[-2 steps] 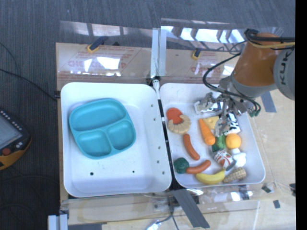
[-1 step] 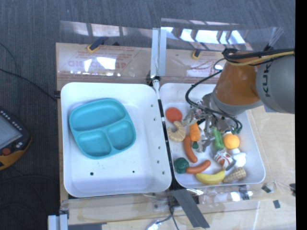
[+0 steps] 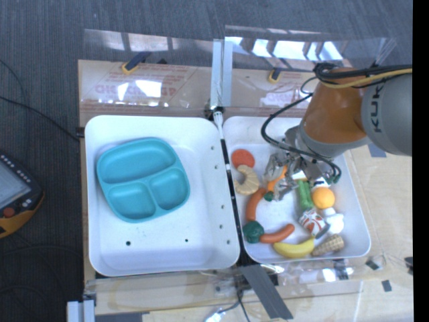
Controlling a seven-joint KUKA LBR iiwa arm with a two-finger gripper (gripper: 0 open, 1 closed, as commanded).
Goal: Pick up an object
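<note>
With the gripper [image 3: 281, 177] low in the right bin [image 3: 358, 237], its opening impossible to tell, the carrot [image 3: 277, 183] lies right at its tip and the green piece [image 3: 305, 196] just beside, so centring over one item should avoid snagging neighbours.
</note>
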